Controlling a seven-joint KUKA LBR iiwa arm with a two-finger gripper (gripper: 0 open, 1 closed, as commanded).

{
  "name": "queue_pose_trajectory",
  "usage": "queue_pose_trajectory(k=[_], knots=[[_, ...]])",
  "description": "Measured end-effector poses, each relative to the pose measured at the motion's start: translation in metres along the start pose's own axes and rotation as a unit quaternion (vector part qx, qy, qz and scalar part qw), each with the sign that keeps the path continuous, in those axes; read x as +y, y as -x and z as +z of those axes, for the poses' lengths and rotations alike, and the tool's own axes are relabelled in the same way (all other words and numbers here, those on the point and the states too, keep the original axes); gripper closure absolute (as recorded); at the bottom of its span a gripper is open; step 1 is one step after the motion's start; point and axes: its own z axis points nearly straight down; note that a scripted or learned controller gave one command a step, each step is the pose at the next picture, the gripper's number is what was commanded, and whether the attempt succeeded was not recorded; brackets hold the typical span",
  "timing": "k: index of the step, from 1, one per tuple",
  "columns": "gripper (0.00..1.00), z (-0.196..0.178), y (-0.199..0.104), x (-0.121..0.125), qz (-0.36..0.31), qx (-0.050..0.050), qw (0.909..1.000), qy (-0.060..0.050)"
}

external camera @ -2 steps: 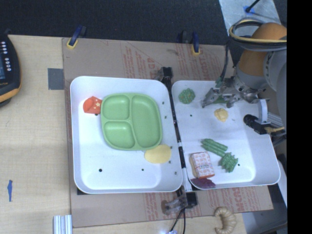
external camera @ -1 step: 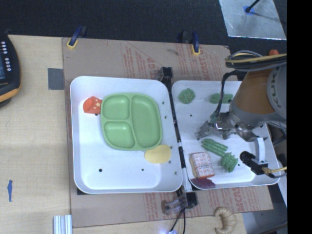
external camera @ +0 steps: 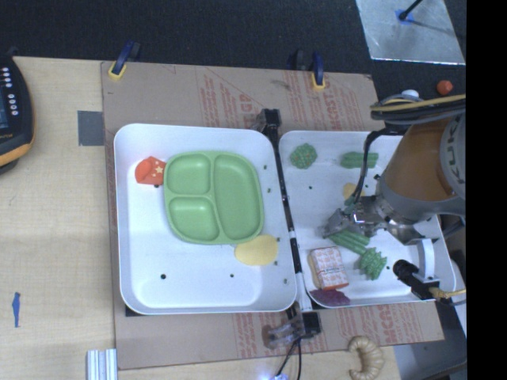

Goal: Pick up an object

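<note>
My gripper [external camera: 354,218] is low in the right bin [external camera: 317,145], at its middle, reaching in from the right. Its tip sits right over the upper end of a long green vegetable piece [external camera: 349,241], touching or nearly touching it. A bushy green piece [external camera: 372,263] lies just right of that one. Beside them, toward the bin's front, are a small tan and red box [external camera: 327,267] and a purple piece [external camera: 333,297]. Farther back lie a round green piece [external camera: 303,156], a flat green piece [external camera: 358,161] and a small yellow bit [external camera: 349,189].
The left bin [external camera: 142,291] holds a green divided plate [external camera: 214,196], a red piece [external camera: 149,170] at its left and a yellow piece [external camera: 256,250] at its front right. A raised divider [external camera: 283,212] separates the bins. The arm's body [external camera: 420,172] covers the right bin's right side.
</note>
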Motion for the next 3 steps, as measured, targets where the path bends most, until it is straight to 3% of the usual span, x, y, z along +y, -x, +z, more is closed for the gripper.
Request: queue_pose_trajectory(k=[1, 2, 3], knots=[[1.0, -0.011, 0.001, 0.001, -0.001, -0.001, 1.0, 0.001], [0.0, -0.01, 0.001, 0.001, -0.001, -0.001, 1.0, 0.001], [0.0, 0.001, 0.008, -0.043, 0.001, 0.0, 1.0, 0.001]])
